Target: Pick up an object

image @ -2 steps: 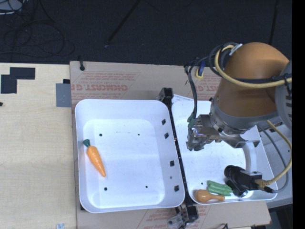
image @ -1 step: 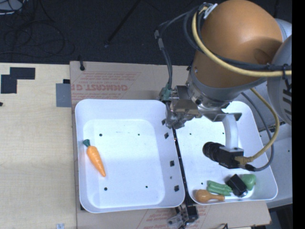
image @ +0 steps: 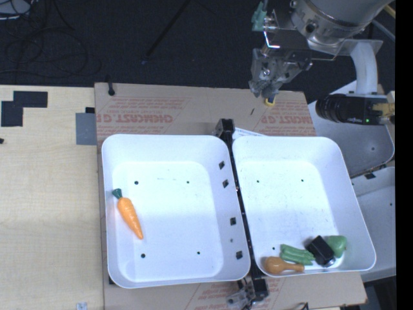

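The fingers (image: 268,94) hang above the far edge of the cardboard sheet (image: 193,112), behind the right bin (image: 352,189); whether they are open or closed cannot be told at this angle, and nothing is seen between them. The arm (image: 335,8) enters from the upper right, grey, with an orange band visible at the top of the view. The table (image: 45,205) carries 2 shallow white bins side by side, joined along a dark central divider. The left bin (image: 168,148) holds 1 item: an orange toy carrot (image: 130,216) with a green top, lying near the left wall, pointed end toward the near side. The right bin holds 4 items clustered in its near right corner: a black block (image: 321,250), tilted, resting partly over a light green object (image: 336,243) at its right; a dark green pod-shaped item (image: 295,254) just left of the block, touching it; and an orange-brown pear-shaped item (image: 282,265) lying just in front of the pod against the near wall. All 5 objects lie on the bin floors, well apart from the fingers. Dark cables run across the black background behind the table.
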`<state>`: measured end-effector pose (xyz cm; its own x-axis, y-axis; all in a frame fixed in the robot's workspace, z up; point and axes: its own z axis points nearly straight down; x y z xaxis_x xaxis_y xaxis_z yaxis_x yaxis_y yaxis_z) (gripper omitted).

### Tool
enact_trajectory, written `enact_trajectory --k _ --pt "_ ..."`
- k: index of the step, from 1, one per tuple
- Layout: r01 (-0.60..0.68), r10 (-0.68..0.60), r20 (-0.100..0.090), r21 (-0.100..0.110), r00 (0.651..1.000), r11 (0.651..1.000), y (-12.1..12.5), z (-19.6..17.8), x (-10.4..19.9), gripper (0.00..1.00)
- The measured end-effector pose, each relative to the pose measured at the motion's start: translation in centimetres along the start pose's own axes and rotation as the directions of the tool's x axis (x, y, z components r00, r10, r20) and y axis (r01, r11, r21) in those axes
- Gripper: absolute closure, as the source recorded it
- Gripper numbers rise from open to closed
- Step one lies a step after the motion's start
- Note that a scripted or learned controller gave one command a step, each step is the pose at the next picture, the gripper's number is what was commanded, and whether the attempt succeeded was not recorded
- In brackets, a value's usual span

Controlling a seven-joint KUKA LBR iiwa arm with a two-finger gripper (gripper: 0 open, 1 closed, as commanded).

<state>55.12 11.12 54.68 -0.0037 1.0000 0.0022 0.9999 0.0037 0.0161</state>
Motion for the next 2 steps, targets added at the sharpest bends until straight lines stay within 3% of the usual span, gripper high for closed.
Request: enact_trajectory --k 1,2 --pt "-0.002 0.002 0.004 0.021 1.0 1.0 -0.7 1.0 0.7 1.0" --pt "-0.011 0.01 0.006 0.031 1.0 0.999 -1.9 11.4 -6.0 1.0"
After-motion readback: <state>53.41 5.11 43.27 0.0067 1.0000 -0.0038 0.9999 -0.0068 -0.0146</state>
